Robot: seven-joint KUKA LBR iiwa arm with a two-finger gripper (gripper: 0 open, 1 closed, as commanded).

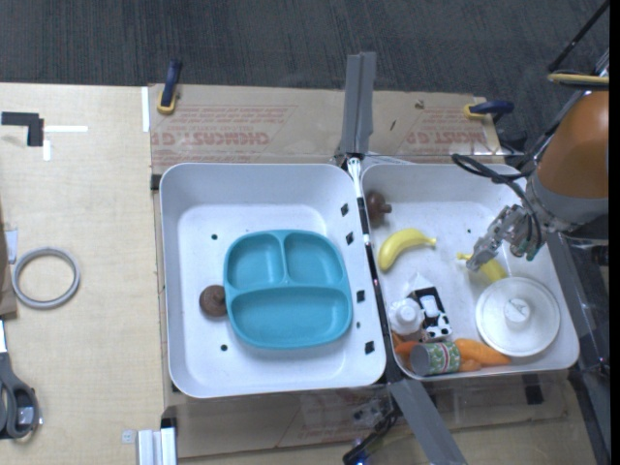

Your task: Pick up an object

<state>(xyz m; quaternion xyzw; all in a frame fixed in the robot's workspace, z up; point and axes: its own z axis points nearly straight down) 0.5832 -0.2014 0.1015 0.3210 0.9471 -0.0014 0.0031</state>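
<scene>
Two white bins sit side by side. Over the right bin, the gripper hangs beside a yellow piece, near the banana. Whether it is open or closed cannot be told.

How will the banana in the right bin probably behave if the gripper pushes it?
The banana is curved and lies flat, so it would likely pivot or slide, not roll. Its skin looks smooth, so fingers may slip. It seems light.
</scene>
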